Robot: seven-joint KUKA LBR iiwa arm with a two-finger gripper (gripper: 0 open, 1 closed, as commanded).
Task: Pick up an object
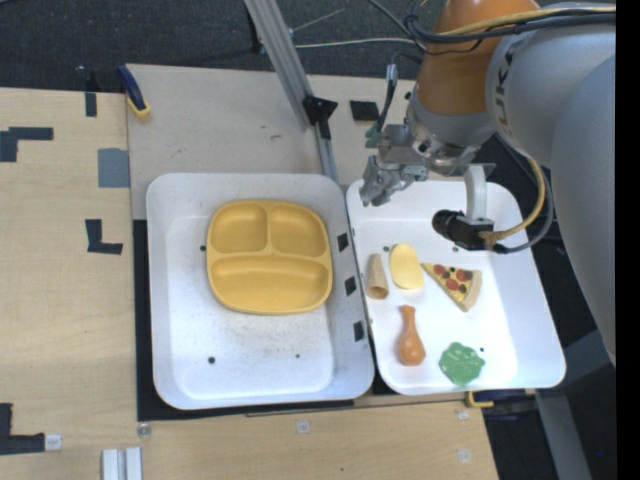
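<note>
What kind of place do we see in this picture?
Probably a robotics lab test bench: a robot arm reaches over two white bins, one with a yellow divided plate, the other with toy foods such as a pizza slice.

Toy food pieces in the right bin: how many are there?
5. A tan roll and a pale yellow piece sit mid-bin, the pizza slice right of them, an orange drumstick and green piece nearer the front. The arm may hide more.
</note>
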